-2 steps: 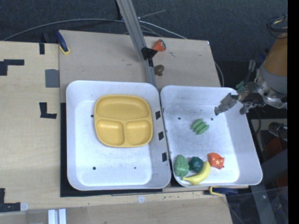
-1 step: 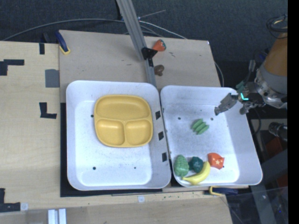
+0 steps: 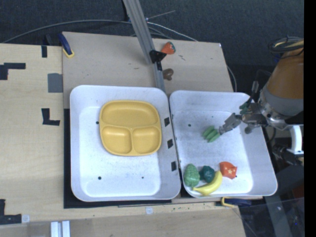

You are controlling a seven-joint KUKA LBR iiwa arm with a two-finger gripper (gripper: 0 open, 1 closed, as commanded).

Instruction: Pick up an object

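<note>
— What's on the wooden bench (image 3: 118,58)?
— Two white bins; the right bin (image 3: 256,157) holds a green vegetable (image 3: 211,134).
— And the gripper (image 3: 226,126)?
— Just beside it, over the same bin; grip state I cannot tell.

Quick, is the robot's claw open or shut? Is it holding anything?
Gripper: cannot be told; it sits right beside the green object in the right bin.
</note>
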